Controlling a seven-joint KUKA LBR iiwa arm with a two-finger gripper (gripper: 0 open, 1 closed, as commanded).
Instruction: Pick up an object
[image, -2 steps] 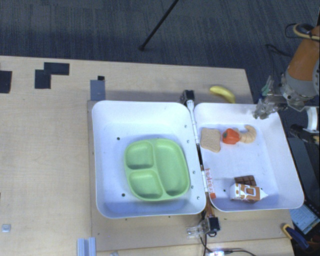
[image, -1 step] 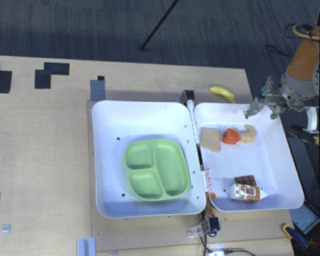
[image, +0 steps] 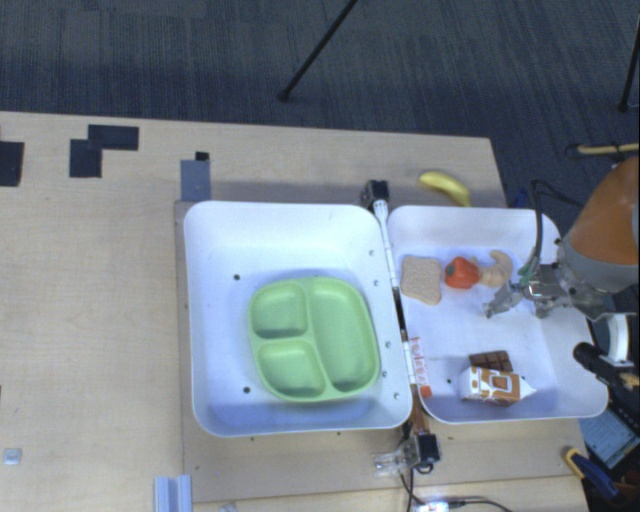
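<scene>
Gripper (image: 507, 300) sits low in the right bin (image: 560, 405), jaws apart with nothing between them. Red tomato (image: 461, 272) lies just beyond the fingertips, tan piece (image: 497, 267) beside it, bread slice (image: 422, 279) farther off

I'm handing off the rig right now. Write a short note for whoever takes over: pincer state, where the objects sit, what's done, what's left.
Pincer: low in the right bin, near its right wall, fingers apart, nothing between them.
Right bin: bread slice at left, red tomato-like piece beside it, tan piece just above the pincer, small brown and white carton toward the near edge.
Left bin: green divided plate.
A banana lies on the bench behind the bins.
Done: arm is in position over the right bin.
Left: close on an object and lift it.
</scene>
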